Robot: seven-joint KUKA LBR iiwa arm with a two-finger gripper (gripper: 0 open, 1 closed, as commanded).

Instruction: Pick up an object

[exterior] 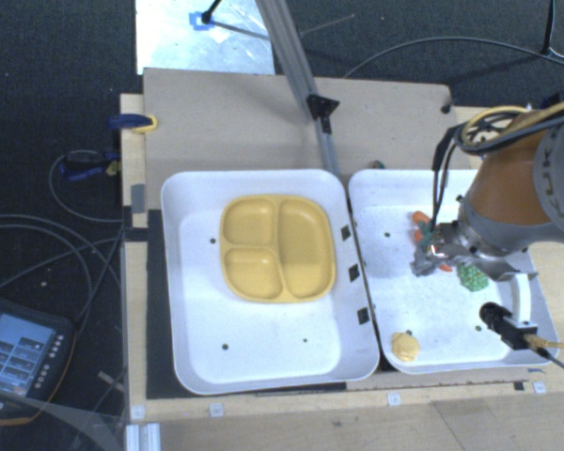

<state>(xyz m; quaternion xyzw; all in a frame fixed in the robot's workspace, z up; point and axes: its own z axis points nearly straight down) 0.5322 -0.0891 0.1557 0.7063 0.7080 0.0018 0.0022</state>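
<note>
A tan tabletop (263,120) stands on dark carpet (47,64). Beyond its far edge lies a pale floor patch (183,17). Left of the tabletop, black cables (38,242) trail toward what looks like a handheld control pendant (14,346).

The grey arm with its orange band (531,191) is cut off by the right edge and covers part of the right shallow white bin (385,252); small orange (421,219) and green (471,276) objects peek out beside it, too small to identify
</note>
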